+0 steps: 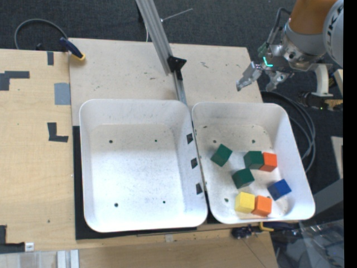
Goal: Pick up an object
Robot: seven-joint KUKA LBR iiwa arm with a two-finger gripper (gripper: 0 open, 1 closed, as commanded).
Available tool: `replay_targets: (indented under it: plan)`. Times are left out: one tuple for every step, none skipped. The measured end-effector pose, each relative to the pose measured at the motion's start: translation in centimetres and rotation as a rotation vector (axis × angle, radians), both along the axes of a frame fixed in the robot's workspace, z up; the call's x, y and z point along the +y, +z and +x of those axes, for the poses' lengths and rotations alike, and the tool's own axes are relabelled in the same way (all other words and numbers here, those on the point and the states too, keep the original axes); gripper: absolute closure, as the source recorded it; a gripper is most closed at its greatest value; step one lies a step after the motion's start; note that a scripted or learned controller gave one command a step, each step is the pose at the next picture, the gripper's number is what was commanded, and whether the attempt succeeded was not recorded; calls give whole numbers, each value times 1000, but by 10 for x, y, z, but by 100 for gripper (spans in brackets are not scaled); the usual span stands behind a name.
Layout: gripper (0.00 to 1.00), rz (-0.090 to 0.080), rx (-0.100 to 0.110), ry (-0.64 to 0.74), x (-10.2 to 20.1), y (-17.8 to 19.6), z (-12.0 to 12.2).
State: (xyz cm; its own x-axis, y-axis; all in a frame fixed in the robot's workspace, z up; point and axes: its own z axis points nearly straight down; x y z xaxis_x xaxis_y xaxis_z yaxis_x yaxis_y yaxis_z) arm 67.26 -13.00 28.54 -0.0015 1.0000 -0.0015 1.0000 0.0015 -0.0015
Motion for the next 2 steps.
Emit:
replay_targets:
  plan:
    - [0, 0, 4, 0, -1, -45, 3]
    - [0, 0, 4, 1, 2, -90, 7]
